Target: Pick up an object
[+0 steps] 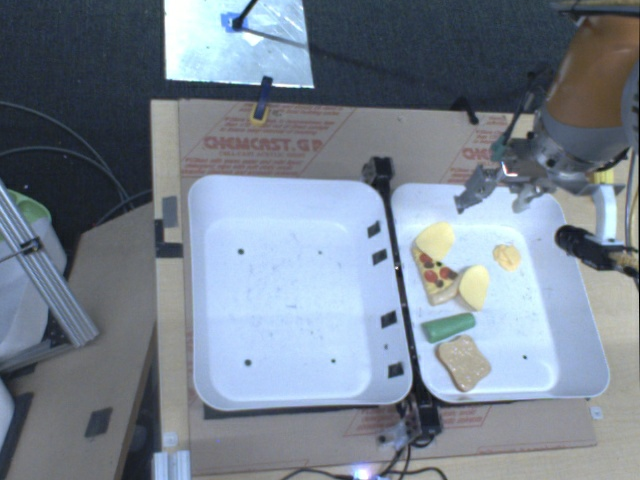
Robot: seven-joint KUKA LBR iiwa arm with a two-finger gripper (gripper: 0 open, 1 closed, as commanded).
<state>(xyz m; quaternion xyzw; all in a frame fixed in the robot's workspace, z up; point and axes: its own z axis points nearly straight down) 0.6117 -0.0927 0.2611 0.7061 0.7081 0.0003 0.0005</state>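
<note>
gripper (497, 191) hovered, jaws spread, empty, over right bin's (560, 313) far edge | risk: descent clips rim, missing pizza slice (436, 276)

Robotics lab, bench (260, 138), white bins (210, 198), aluminium framing (45, 278)

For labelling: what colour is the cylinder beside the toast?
Green cylinder, clearest in the camera view.

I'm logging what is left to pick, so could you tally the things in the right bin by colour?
Yellow: 3, namely a rounded yellow piece, a yellow wedge and a small yellow piece.
Green: 1, a green cylinder.
Tan: 1, a toast slice.
Mixed: 1, a pizza slice with red dots.
Total: 6, all in the right bin.
</note>
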